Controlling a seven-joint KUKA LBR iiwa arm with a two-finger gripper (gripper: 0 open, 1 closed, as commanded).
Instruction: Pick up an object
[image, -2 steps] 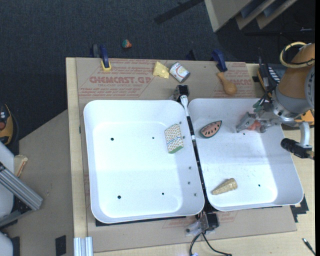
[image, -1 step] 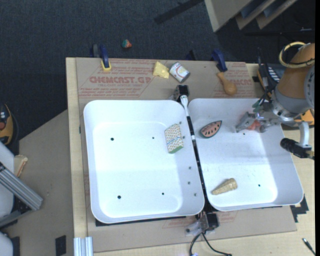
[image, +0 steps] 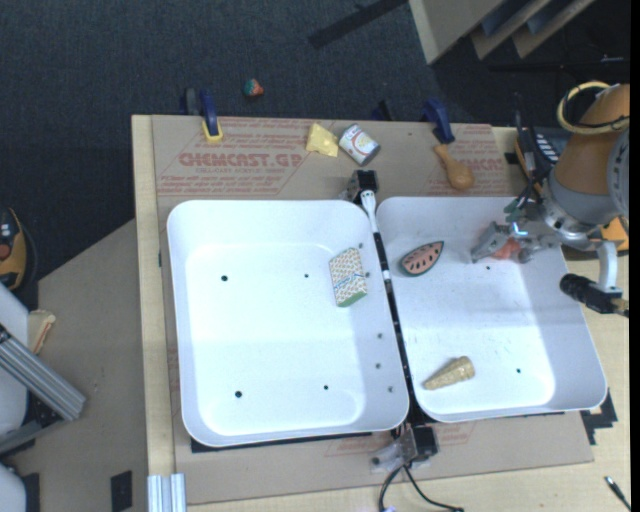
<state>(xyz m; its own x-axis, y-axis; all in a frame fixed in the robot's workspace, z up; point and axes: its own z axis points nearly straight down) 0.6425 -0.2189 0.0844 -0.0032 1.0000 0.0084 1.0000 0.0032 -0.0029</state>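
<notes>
— Where was the gripper (image: 497, 246) seen?

— It was seen low over the far right part of the right bin (image: 560, 400), at the end of the grey arm (image: 590, 150) reaching in from the right. Whether anything was clamped could not be told; the gripper was too small and blurred.

— And what was found in that bin?

— A slice-shaped piece with a red face (image: 422, 258) was seen near the left wall, well apart from the gripper. A tan cone (image: 449, 374) was seen lying on its side toward the near edge.

— Was the left bin (image: 200, 300) noted?

— A patterned pouch (image: 348, 275) was seen at its right side, close to the divide between the bins.
</notes>
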